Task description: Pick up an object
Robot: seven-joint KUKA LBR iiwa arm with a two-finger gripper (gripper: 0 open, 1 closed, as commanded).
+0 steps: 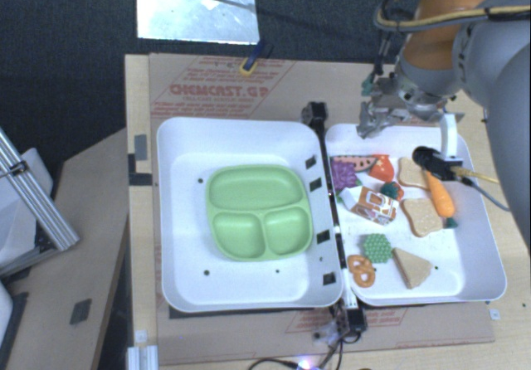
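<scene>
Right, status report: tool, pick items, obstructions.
Tool over right bin's far edge, nothing held. Carrot, bread, pretzel lying loose. Green tray in left bin.

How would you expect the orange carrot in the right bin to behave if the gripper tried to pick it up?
The carrot looks long, tapered and rounded, so it may roll or swivel if nudged off-centre. Its smooth toy-like surface could slip between fingers closing near the narrow end. It lies against a bread slice, which might shift with it.
</scene>
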